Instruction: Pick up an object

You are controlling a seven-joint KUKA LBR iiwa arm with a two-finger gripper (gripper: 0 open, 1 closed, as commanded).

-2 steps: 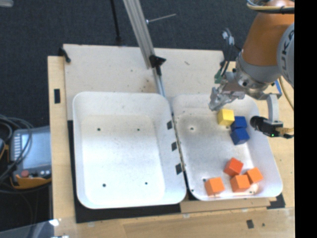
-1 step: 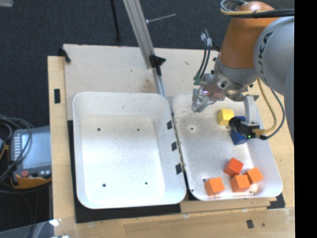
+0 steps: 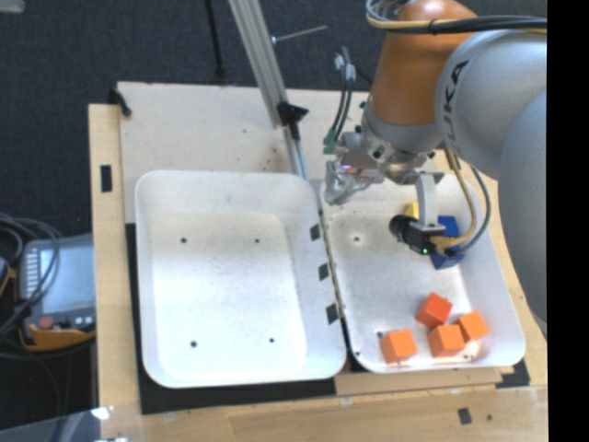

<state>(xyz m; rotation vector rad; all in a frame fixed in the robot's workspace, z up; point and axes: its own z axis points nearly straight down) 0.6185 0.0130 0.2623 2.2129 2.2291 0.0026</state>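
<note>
While the arm reaches in from three o'clock, the gripper hangs over the far corner of the right bin, close to the divide between the two bins, at about eleven o'clock of that bin. Fingers: state cannot be told; the metal at the tip is small and blurred, and nothing is seen between them. Candidate objects, right bin: four orange blocks, clustered at five o'clock near the front wall — one upper block, one at the right, one in the middle, one at the left standing a little apart from the rest. One blue piece with a yellow bit beside it, at two o'clock, partly behind a black fitting and cables hanging off the wrist. Left bin: white, speckled, on the counter. Step in hand, as judged: approach or search, with no grasp made. Next move, as judged: travel toward five o'clock to stand above one block, the left one being the least crowded, then descend with the fingers straddling it.
</note>
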